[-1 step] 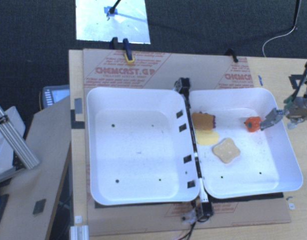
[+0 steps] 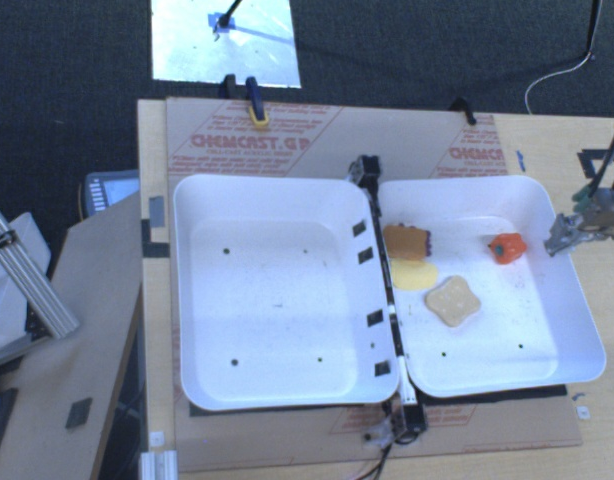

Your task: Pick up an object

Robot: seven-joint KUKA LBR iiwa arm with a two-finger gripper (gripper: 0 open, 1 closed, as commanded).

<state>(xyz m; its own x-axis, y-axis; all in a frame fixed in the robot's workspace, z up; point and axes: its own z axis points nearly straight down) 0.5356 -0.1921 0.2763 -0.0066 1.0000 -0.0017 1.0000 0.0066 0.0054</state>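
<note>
1. Bins lie side by side on the tabletop: the left bin and the right bin, their inner rims touching along a clipped seam down the middle.
2. The left bin has a wide bare floor. In the right bin, open floor lies along the near edge and toward the near right corner.
3. Four things sit in the far half of the right bin. A brown block lies close to the seam wall, with a flat yellow piece just beside it on the near side, touching or nearly so.
4. A tan, toast-shaped piece lies just near and right of the yellow one, turned so its corners point diagonally.
5. An orange-red object sits apart from the others, nearer the right wall; it is small and lumpy, and its long axis cannot be made out.
6. The tool is at the right bin's right rim, near the orange-red object and to its right, not touching it. Whether its fingers are spread or pressed together cannot be told.
</note>
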